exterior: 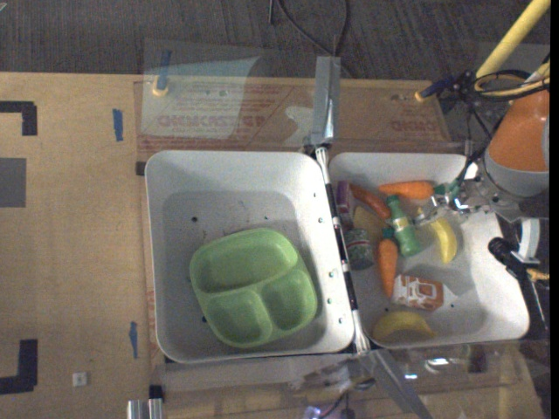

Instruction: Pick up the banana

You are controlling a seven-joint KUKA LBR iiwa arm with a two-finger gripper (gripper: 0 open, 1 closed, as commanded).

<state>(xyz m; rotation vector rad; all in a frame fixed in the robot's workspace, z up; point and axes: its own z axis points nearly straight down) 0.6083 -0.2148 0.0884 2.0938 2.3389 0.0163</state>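
The banana (446,240) is a short yellow curved piece lying in the right bin (502,321), right of its middle. My gripper (439,208) hangs just above the banana's upper end, at the tip of the grey arm with its orange band (521,142) coming in from the right. From this angle nothing is seen gripped. A green bottle (403,230) lies just left of the gripper.
The right bin also holds two carrots (407,188) (388,267), a red pepper (370,202), a small can (358,247), an orange carton (417,292) and a yellow rounded item (402,326). A green divided tray (253,286) sits in the left bin (175,190).
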